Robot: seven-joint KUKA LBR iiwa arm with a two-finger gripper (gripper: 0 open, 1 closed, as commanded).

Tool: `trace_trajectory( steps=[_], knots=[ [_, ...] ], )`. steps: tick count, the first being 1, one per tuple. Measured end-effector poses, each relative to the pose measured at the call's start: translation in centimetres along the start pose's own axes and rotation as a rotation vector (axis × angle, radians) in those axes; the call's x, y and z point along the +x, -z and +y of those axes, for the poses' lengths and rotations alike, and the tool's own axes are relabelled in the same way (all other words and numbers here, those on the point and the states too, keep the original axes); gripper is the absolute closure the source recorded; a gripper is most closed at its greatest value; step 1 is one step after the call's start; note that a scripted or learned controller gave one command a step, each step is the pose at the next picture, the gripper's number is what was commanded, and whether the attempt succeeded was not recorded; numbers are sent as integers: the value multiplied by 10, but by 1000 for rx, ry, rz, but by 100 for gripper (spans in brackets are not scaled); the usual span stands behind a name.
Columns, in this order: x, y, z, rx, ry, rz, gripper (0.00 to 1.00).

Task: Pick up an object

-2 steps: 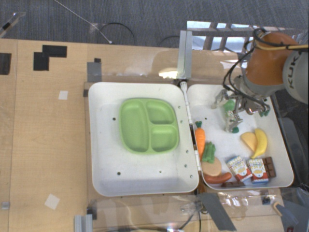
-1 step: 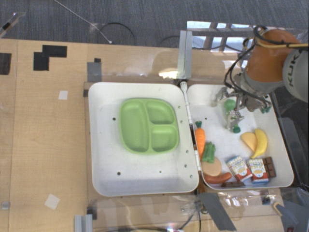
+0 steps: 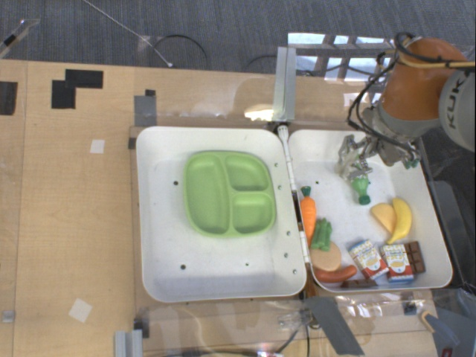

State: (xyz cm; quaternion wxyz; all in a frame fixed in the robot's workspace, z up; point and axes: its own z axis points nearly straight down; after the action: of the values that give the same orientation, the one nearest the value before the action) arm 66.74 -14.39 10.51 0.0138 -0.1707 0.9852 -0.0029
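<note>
Nearest you, along the front wall of the right bin [image 3: 439, 274], sit two small juice cartons [image 3: 381, 259], a chocolate bar [image 3: 416, 257] and a red sausage [image 3: 338, 274], packed close with a round tan slice [image 3: 326, 257] just behind the sausage. Further back you have a carrot [image 3: 307, 213] and a green leafy piece [image 3: 321, 233] against the divider, and a banana [image 3: 402, 219] touching an orange wedge [image 3: 384, 218] toward the right. The left bin [image 3: 156, 274] holds a green divided plate [image 3: 227, 193]. The gripper [image 3: 355, 163] hangs over the back half of the right bin, directly above a small green toy [image 3: 362, 190], which looks like the likely target; its top seems to sit at the fingertips, but you cannot tell from this angle whether the fingers are spread or closed, or whether they have any hold on it. Your main risk, as I judge it, is a shallow pinch: the toy is small and uneven, so it could squirt out sideways or drop on the lift. If it tips, it may roll toward the banana.
</note>
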Motion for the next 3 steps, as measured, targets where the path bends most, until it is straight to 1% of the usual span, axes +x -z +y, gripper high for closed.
trace_trajectory(
  steps=[1, 2, 3],
  knots=[
    [0, -1, 0, -1, 0, 1, 0],
    [51, -15, -23, -5, -27, 16, 0],
    [44, 0, -22, 1, -21, 0, 100]
  ],
)
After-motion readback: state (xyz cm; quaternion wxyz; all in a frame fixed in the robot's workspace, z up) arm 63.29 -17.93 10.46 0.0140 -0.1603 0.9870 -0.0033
